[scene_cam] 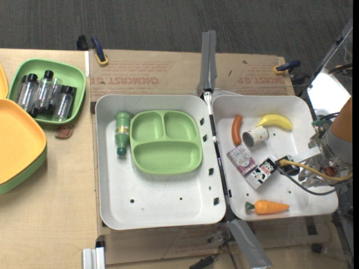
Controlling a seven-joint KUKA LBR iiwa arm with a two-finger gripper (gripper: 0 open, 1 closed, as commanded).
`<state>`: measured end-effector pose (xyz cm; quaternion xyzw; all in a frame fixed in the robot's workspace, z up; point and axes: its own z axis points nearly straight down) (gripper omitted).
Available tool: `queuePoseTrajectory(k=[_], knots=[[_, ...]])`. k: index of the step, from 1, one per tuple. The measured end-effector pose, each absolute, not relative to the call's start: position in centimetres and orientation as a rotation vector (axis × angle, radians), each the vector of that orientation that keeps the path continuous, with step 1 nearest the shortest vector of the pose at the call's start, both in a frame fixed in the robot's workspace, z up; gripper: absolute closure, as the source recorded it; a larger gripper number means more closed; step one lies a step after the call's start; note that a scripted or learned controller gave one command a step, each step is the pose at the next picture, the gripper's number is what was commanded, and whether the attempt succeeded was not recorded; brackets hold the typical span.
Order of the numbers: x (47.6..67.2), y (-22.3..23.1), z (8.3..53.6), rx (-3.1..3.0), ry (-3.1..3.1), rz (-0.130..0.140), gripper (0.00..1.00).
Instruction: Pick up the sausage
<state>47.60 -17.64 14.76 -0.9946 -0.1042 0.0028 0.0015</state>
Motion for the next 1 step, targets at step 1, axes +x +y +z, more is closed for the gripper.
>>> queuePoseTrajectory(k=[1], knots=[[47.69, -22.04, 9.05, -3.120, -0.312, 0.006, 1.00]])
